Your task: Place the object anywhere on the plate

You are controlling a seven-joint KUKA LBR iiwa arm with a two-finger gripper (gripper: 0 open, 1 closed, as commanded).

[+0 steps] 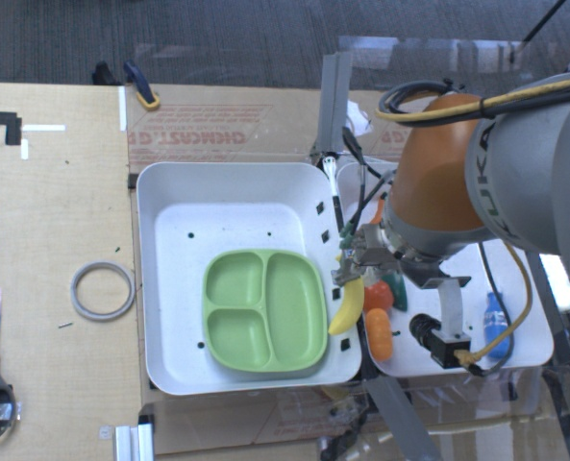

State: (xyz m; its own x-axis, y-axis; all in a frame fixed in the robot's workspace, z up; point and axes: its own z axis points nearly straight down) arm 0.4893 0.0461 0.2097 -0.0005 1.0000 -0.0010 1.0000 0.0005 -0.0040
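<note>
The big grey arm with the orange band (pixel 438 176) takes up most of the right side, reaching in over the right shallow white plastic bin (pixel 530 353). Its two-finger gripper (pixel 350 269) sits low over the wall where the two bins meet.

The left shallow white plastic bin (pixel 169 257) spreads out to the left of the fingers. Inside it is the light green three-compartment plastic plate (pixel 265 310), lying flat, just left of and a little below the fingers, with nothing on it.

Right under the fingers there's a yellow plastic banana (pixel 348 307), tilted, with its top end up at the fingertips and its lower end hanging toward the rim between the bins. It looks pinched between the fingers at its upper end, though the view there is cluttered. It's close beside the plate's right edge but not on it.

Just right of the fingers and below them is an orange plastic carrot-shaped toy (pixel 379 334), next to a small red-orange piece (pixel 380 296). Further right lies a small blue object (pixel 496 325).
</note>
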